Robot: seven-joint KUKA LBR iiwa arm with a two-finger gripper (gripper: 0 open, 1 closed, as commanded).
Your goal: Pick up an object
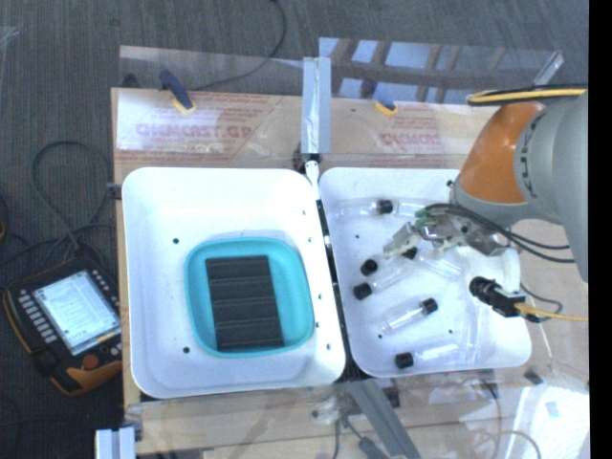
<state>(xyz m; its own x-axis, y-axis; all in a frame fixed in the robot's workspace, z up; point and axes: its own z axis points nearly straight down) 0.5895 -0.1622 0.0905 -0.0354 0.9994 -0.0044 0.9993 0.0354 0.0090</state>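
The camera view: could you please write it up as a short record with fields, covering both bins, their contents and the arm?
left bin: white, shallow; holds a teal tray with a dark ribbed insert
right bin: white, shallow; holds several clear tubes with black caps, scattered
example tube: lies on its side near the bin's middle
arm: grey with orange band, reaching in from the right
tool: over the upper part of the right bin, among the tubes; grasp not discernible
pendant: on the floor, left of the bench
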